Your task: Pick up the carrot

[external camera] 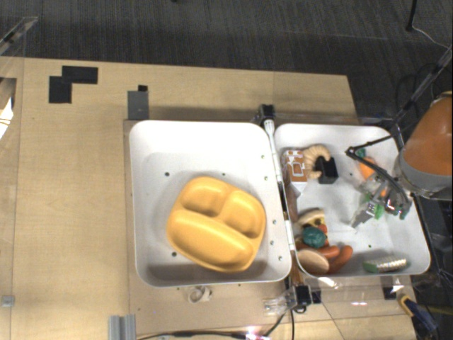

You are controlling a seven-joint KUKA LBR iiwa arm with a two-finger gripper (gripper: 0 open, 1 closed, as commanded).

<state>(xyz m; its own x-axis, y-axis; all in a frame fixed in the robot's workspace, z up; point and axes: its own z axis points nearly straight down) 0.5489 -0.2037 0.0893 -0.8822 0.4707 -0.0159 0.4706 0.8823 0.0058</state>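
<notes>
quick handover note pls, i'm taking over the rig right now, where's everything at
Gripper: over the right white bin, near its right wall; whether the jaws are open or shut can't be read, and nothing is visibly held.
Carrot: a small orange piece lies by the arm at the bin's upper right, likely the carrot, partly hidden.
Other things: a large yellow moulded loaf shape sits in the left white bin; a cluster of small toy foods lies at the right bin's lower left.
Done: no pick visible.
Left: grasp the carrot and lift it.
</notes>
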